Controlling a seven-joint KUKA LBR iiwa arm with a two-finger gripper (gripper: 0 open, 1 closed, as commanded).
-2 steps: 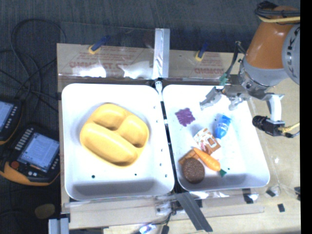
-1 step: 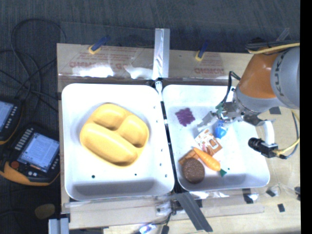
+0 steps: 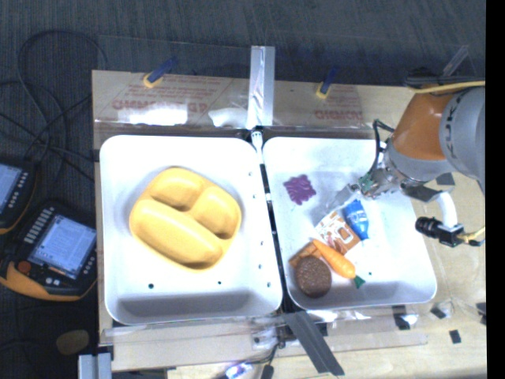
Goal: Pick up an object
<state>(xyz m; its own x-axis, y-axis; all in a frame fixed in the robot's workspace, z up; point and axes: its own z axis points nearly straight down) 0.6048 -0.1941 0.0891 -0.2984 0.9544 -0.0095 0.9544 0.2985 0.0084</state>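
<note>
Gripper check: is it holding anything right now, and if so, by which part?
Cannot tell. The gripper is low in the right bin, just above the blue-and-white packet, but no object is visibly caught in it.

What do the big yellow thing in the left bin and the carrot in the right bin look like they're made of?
Yellow thing: likely soft foam or rubber, matte; rounded, pillowy lobes, no glare. Carrot: probably moulded plastic, smooth, even orange with a green tip.
</note>
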